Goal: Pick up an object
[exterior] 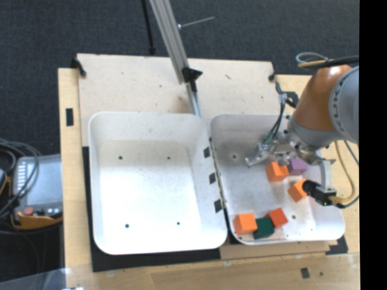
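Dark carpet surrounds the wooden bench (139, 83); whether the end effector (275, 156) is spread, I cannot tell.

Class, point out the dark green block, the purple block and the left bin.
dark green block (264, 226), camera view, top face.
purple block (298, 165), camera view, visible top.
left bin (145, 180), camera view, bare floor.

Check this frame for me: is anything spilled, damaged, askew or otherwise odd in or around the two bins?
Nothing stands out. The blocks all lie inside the right bin: orange ones, a dark green one and a purple one near the gripper. Both bins sit side by side, intact.
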{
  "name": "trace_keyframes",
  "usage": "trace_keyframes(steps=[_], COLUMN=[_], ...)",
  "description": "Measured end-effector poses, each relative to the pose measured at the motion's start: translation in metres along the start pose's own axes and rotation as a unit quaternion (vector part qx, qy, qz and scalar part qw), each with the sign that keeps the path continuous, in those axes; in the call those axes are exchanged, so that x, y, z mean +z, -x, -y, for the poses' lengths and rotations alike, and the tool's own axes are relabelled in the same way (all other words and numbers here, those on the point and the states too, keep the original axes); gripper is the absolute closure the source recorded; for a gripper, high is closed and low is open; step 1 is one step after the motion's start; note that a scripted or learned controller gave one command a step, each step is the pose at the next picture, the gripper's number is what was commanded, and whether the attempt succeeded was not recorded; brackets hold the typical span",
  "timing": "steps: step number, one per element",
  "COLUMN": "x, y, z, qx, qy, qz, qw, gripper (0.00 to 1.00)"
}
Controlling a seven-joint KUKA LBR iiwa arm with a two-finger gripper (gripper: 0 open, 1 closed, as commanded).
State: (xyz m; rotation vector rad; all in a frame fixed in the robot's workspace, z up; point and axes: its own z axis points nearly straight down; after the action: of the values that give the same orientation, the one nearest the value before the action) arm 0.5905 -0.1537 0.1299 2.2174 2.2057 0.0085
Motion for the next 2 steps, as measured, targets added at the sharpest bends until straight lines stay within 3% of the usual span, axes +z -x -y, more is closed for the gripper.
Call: trace_keyframes(steps=[1,2], x=[-0.010,-0.072], y=[0.002,-0.004], z=[-0.001,-0.006], qx=[0.003,-0.004], qy=[0.002,-0.003], qz=[0.000,-0.003], qw=[1.0000,1.0000], gripper=[1.00,1.00])
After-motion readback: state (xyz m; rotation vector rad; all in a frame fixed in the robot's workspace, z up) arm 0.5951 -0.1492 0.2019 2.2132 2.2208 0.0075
